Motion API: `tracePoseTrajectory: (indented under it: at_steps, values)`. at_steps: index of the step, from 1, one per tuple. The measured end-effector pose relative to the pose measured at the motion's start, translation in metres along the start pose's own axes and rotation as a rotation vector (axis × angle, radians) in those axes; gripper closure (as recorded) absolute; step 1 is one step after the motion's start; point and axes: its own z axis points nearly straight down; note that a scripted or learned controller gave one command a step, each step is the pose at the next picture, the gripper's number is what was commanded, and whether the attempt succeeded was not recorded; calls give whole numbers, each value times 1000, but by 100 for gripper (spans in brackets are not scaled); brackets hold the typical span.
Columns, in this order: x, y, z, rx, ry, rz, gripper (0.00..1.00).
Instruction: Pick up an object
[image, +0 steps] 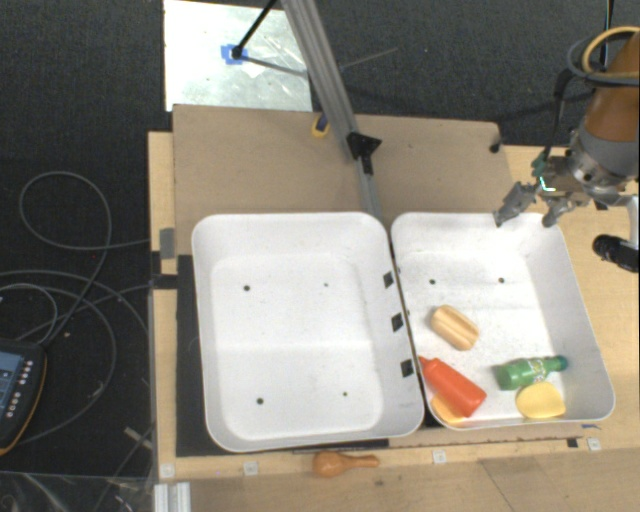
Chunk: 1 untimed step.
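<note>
Arm (608, 90) cut off at right; gripper (528, 212) fingers spread, bare.

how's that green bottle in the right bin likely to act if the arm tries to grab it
The green bottle lies on its side, so its rounded body may well roll if nudged. It looks like smooth plastic, probably light and a bit slippery. It sits close to the yellow piece and the bin wall, which could crowd the open pincer, now hanging over the bin's far edge.
</note>
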Motion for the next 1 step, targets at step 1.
tracePoseTrajectory:
  at_steps: [1]
  values:
    - [0, 1, -3, -4, -3, -3, 0]
